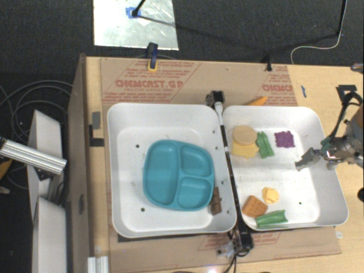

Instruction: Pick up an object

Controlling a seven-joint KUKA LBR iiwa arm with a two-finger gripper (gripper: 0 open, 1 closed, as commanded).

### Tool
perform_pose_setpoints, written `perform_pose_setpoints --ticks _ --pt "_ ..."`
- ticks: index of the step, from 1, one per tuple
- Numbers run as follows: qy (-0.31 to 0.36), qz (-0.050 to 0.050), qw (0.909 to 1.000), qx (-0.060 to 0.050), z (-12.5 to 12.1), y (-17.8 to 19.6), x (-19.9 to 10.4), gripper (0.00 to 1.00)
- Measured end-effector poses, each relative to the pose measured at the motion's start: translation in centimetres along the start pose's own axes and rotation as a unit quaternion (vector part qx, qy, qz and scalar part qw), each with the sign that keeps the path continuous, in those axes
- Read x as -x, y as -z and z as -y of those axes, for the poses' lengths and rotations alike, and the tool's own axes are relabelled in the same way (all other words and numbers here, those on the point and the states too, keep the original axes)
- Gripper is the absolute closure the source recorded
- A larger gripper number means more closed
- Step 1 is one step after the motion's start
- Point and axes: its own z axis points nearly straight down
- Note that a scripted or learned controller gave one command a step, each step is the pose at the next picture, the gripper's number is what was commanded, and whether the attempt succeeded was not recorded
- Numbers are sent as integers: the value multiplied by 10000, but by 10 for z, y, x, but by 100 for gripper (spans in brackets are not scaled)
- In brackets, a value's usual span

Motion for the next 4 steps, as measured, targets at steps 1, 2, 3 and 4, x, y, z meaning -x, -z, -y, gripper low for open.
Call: perform_pose_setpoints --ticks 1,2,3,4 --pt "50 -2 10000 35 -114 -59 -52 0" --pt "-16 -2 10000 -5 -111 -140 -19 0" --pt "-3 3 10000 18 -113 -126 -20 100" --pt "20 -5 10000 11 -96 -22 -63 100"
